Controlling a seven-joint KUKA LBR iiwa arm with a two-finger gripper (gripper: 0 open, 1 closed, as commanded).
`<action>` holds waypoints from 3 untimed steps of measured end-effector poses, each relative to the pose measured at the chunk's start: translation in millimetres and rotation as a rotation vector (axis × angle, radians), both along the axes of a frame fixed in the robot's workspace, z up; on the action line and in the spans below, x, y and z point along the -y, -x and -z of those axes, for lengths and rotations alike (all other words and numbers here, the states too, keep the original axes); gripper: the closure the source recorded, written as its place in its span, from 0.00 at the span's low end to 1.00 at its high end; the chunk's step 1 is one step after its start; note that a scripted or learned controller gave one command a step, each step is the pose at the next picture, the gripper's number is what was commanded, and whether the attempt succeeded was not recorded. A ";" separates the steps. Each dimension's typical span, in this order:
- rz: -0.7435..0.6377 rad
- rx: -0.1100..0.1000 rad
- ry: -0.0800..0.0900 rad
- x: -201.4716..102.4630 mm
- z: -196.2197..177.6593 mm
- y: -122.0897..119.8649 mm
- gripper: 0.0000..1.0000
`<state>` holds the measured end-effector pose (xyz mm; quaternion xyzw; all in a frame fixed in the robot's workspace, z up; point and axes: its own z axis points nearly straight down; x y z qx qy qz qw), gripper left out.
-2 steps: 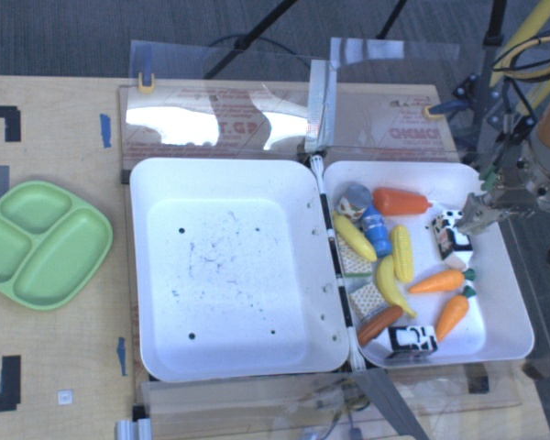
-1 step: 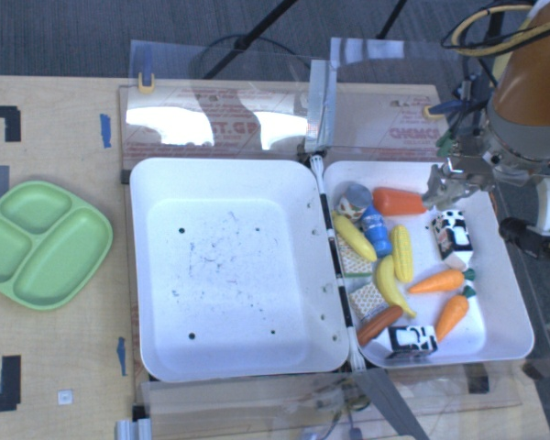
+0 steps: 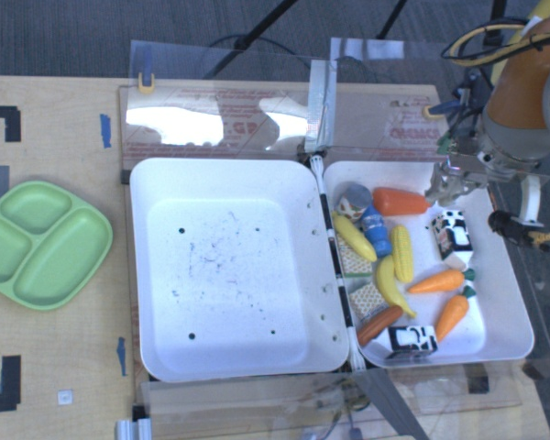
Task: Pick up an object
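Camera view: the gripper (image 3: 446, 183) hangs over the right bin's (image 3: 518, 328) far edge; whether it is open cannot be told. An orange-red pepper (image 3: 399, 201) lies just beside it to its left, and a black-and-white carton (image 3: 453, 233) sits just below, nearer the camera.

My arm (image 3: 522, 99) is grey with an orange band. Both bins (image 3: 156, 273) are white. I see two orange carrots (image 3: 437, 282), yellow bananas (image 3: 391, 287), yellow corn (image 3: 402, 251), a black-and-white cow-patterned block (image 3: 453, 233), and a green tray (image 3: 41, 243).
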<state>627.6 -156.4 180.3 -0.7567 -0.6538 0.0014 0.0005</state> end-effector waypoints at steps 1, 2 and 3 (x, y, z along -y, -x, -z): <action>-0.118 0.002 0.000 -1.0 45.5 -39.9 1.00; -0.015 0.008 0.000 2.2 56.6 -42.1 1.00; -0.024 0.001 0.000 35.3 25.3 -39.8 1.00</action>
